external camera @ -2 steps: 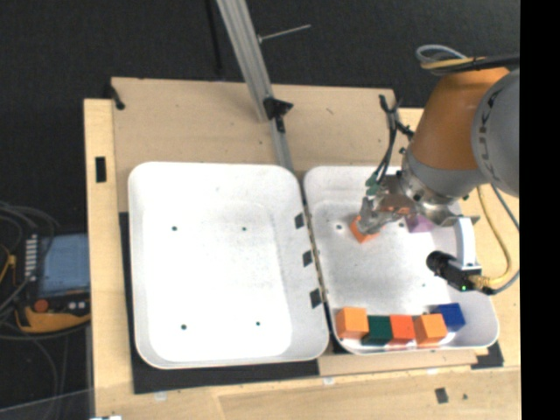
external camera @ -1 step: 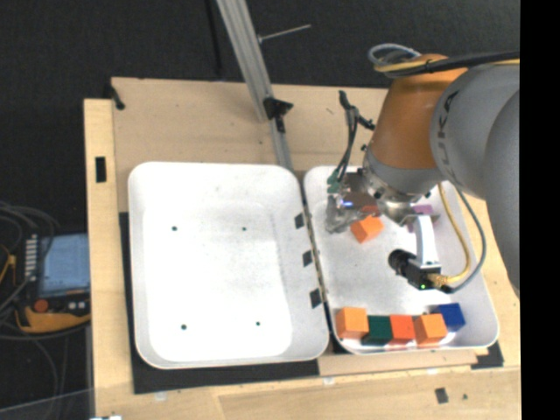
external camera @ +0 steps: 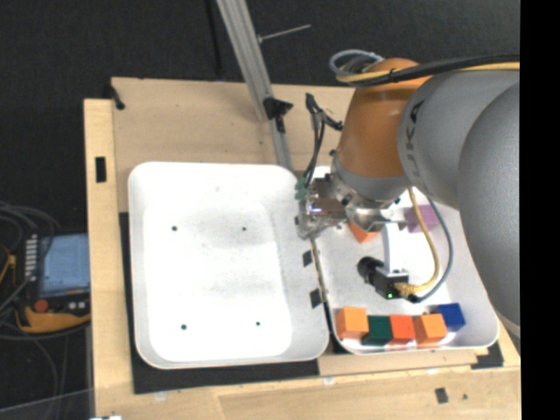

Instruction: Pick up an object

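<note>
Reaching in from the right, arm (external camera: 464,147) over right bin (external camera: 477,346), gripper (external camera: 353,217) low by its left wall, open or closed cannot be told, reddish block (external camera: 364,232) peeking out just beneath it, orange, green and blue blocks (external camera: 402,327) lined along near wall, left bin (external camera: 219,339) alongside.
</note>
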You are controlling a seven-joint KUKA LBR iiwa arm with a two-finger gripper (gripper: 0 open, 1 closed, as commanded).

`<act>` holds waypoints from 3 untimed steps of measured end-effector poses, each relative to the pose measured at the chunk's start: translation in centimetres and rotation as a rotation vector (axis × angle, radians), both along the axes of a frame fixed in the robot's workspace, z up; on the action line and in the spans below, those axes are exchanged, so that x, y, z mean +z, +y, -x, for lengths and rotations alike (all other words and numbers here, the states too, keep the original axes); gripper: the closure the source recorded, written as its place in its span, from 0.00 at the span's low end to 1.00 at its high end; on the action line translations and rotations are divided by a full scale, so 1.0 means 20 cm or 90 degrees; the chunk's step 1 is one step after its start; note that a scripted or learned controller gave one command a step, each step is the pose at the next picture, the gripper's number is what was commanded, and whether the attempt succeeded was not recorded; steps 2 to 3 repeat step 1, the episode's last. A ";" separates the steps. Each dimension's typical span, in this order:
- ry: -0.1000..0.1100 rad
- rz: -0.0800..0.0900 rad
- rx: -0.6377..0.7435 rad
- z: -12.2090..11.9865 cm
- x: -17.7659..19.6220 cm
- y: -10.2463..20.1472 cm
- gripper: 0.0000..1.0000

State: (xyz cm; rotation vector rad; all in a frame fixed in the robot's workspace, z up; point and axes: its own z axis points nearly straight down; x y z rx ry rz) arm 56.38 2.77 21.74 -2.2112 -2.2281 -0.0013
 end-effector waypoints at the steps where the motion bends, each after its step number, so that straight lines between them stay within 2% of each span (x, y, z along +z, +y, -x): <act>1: -0.001 0.000 0.001 0.03 0.02 0.28 1.00; 3: -0.001 0.000 0.001 0.03 0.02 0.28 1.00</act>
